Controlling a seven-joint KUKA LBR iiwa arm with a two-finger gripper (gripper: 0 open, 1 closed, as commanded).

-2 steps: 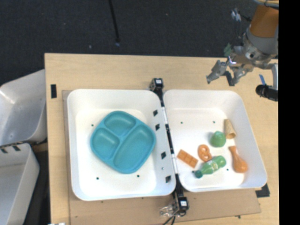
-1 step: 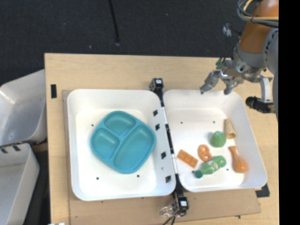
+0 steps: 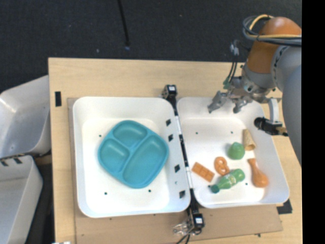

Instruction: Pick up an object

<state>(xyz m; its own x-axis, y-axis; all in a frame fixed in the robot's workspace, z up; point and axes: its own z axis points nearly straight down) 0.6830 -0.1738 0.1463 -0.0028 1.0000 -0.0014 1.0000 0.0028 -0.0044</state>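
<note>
My gripper (image 3: 227,104) hangs over the back edge of the right bin (image 3: 203,116), its two fingers spread open with nothing between them. Well in front of it, in the bin's near right part, lie a green round piece (image 3: 236,150), a tan cone-like piece (image 3: 248,139), an orange pretzel shape (image 3: 221,164), an orange waffle-like block (image 3: 203,172), a green bottle (image 3: 229,180) and an orange pear-shaped piece (image 3: 258,174). The gripper touches none of them.
The left bin (image 3: 86,131) holds a blue divided plate (image 3: 133,153). A black divider with clips (image 3: 179,141) runs between the bins. A black fitting (image 3: 266,124) sits at the right bin's right wall. The grey arm with its orange band (image 3: 269,39) rises at the right.
</note>
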